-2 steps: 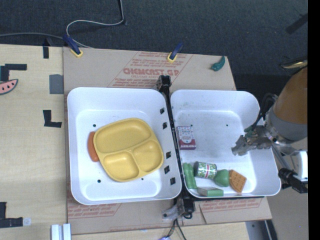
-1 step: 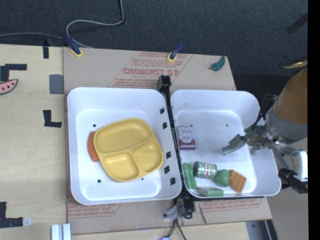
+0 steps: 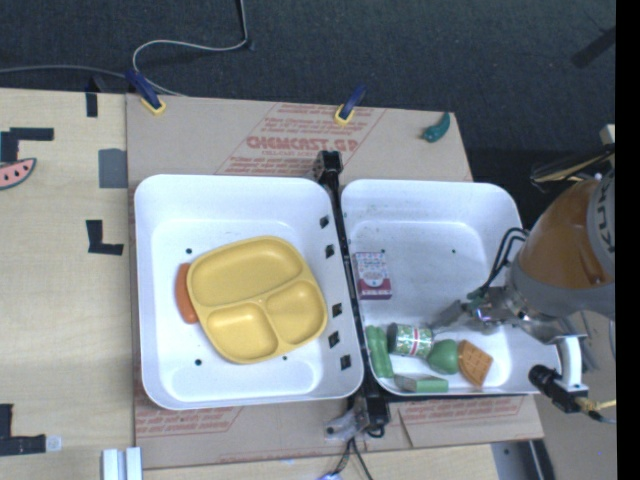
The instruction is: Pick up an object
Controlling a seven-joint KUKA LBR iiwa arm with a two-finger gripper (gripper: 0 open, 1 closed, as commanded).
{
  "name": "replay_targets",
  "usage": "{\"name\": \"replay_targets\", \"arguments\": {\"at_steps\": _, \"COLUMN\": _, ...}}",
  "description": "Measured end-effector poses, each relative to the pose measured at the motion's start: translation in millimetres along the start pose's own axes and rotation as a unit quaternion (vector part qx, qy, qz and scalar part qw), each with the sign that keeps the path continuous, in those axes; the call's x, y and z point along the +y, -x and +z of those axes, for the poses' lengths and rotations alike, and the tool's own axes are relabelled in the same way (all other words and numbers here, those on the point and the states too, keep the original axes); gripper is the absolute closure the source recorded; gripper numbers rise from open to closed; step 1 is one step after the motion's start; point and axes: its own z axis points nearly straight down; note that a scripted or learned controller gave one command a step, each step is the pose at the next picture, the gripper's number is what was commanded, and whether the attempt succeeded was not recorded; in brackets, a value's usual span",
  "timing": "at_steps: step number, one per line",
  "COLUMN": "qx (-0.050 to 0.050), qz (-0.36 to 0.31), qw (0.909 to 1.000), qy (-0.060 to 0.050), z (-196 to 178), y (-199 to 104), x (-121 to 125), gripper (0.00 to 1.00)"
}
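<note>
On the bench, seen from the 1 overhead camera, 2 shallow white bins are set side by side on a sheet of printed cardboard (image 3: 300,138). The left bin (image 3: 160,268) is occupied by a yellow divided tray (image 3: 257,298), tilted, with an orange object (image 3: 184,293) showing just beside its left edge. The right bin (image 3: 450,208) holds a small red-and-white carton (image 3: 373,274) near its left wall. Along its near wall a green can (image 3: 405,341) is laid on its side, with a green rounded object (image 3: 444,356) touching its right end, a tan cracker-like piece (image 3: 475,364) just beside that, and a flat green strip (image 3: 420,383) nearest the rim.

From the right the grey arm with its orange band (image 3: 565,243) is brought in over the right bin. The gripper (image 3: 470,310) is placed low, just right of and slightly beyond the can. Whether anything is grasped cannot be told, as its tip is too small and dark to read.
</note>
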Motion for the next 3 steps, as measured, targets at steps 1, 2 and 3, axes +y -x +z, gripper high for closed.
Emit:
{"name": "replay_targets", "arguments": {"at_steps": 1, "qx": -0.001, "qz": 0.0, "qw": 1.0, "qy": 0.001, "z": -10, "y": 1, "x": 0, "gripper": 1.0}}
{"name": "replay_targets", "arguments": {"at_steps": 2, "qx": 0.001, "qz": -0.001, "qw": 1.0, "qy": -0.001, "z": -111, "y": -77, "x": 0, "gripper": 1.0}}
{"name": "replay_targets", "arguments": {"at_steps": 3, "qx": 0.001, "qz": -0.001, "qw": 1.0, "qy": -0.002, "z": -111, "y": -76, "x": 0, "gripper": 0.0}}
